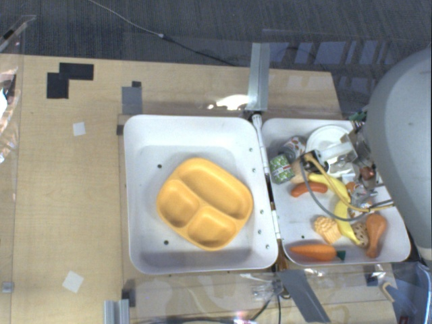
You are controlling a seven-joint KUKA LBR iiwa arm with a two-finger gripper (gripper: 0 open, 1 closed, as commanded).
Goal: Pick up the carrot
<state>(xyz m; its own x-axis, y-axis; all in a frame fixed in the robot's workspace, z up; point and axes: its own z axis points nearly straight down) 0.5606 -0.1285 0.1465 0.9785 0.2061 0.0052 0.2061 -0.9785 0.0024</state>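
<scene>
Carrot-picking looks like it is just at the start. The long orange carrot with a dark green end (314,252) lies flat near the front edge of the right shallow white bin (289,221), apart from the arm. Nothing is lifting it yet.

The big grey robot arm (405,147) comes in from the right, over the far right side of that bin. Its gripper (354,155) sits among wires and metal bits near a round white cup (326,140). I cannot tell how its grasping end is set, or if it has hold of anything.

My guess for the next move: the arm needs to come toward the front of the bin, line up over the carrot and go down on its middle. That is tricky, since a bumpy tan bread-like piece (327,229) and a yellow banana (341,211) lie just behind the carrot, and the bin wall is close in front.

The left shallow white bin (138,181) holds a yellow plastic tray with three parts (204,202). Both bins sit side by side on a light wooden desk (67,201) with black square marks. Behind the desk the floor is dark grey, and a thin cable runs across it.
</scene>
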